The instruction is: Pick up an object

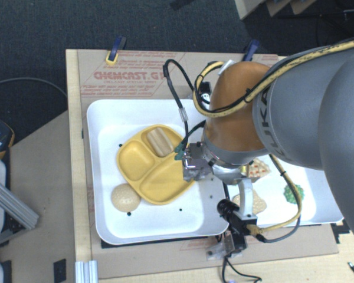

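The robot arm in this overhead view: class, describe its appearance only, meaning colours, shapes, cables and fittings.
The arm is thick, rounded and matte grey, with a glossy orange band above the wrist. A yellow-and-black braided cable runs along it, and thin black wires loop beside the band. Below sits a silver metal ring, then the hand with small metal parts. No lettering is visible on it.

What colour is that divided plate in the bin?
Yellow, the divided plastic plate, seen in the camera view.
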Controlling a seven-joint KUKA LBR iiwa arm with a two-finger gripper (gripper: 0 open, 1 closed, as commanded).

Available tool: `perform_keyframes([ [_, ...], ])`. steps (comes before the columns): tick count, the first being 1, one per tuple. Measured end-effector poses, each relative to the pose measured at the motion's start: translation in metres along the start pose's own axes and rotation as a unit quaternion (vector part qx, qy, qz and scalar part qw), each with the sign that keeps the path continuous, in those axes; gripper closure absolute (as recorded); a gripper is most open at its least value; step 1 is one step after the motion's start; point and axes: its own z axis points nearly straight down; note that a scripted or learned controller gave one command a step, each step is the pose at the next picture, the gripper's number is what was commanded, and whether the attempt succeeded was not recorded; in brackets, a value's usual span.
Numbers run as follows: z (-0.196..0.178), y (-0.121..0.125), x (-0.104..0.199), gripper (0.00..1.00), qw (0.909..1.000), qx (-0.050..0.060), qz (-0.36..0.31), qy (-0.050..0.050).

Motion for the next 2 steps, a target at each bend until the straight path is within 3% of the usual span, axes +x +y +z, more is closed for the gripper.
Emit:
perform_keyframes([
  [1,-0.113,0.034,-0.034,1.0,0.9999,-0.01,0.004,-0.001],
  [2,-0.169,0.001,-0.03,1.0,1.0,-0.006,0.002,-0.001],
])
